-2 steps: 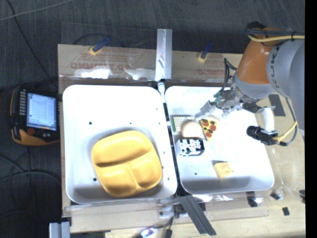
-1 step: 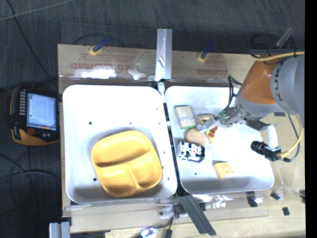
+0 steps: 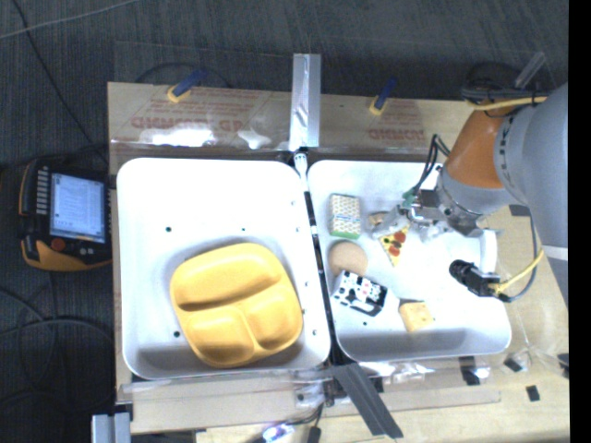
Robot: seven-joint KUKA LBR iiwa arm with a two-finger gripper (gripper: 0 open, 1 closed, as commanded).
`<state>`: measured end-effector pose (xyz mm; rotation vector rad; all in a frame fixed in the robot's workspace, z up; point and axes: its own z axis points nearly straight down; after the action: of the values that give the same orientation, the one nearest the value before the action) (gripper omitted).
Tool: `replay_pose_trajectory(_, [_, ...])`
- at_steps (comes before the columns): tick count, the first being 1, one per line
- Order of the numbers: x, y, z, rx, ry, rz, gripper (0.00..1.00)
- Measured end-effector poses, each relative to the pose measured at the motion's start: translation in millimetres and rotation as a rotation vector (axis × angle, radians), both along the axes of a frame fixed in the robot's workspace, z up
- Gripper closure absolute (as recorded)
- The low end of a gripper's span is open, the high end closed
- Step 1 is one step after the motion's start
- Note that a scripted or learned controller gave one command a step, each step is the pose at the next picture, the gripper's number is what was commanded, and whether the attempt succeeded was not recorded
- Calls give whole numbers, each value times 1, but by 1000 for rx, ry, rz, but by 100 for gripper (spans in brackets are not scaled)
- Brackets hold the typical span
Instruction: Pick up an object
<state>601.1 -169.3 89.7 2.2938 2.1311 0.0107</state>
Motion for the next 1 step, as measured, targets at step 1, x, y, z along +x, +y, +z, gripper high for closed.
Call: replay_pose_trajectory(1, [0, 1, 9, 1, 1, 1, 100])
